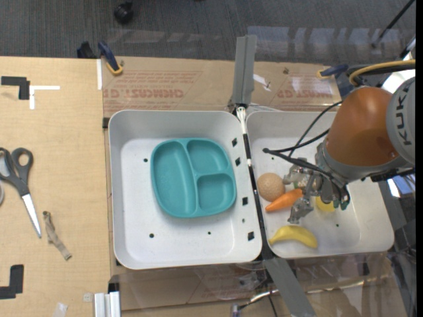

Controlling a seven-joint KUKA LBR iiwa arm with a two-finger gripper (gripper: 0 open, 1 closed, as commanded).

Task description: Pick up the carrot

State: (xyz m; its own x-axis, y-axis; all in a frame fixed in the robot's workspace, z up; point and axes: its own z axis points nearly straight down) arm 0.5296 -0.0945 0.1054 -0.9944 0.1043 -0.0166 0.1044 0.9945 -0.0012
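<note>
I see the carrot (285, 201) in the right bin (370, 240), left of its centre. Orange, short, tapered. Lying flat at a slant: pointed tip toward 8 o'clock, thick end toward 2 o'clock, where it runs under the wrist hardware, so that end is partly hidden. Egg-like tan ball (269, 185) touching at 11 o'clock; banana (295, 236) apart at 5 o'clock.

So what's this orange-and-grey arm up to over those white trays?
It is trying to pick up the carrot. The gripper is down in the right bin, right at the carrot's thick end, beside a tan ball and a banana. I cannot tell whether it has a grip yet. The left bin has a teal divided plate.
</note>
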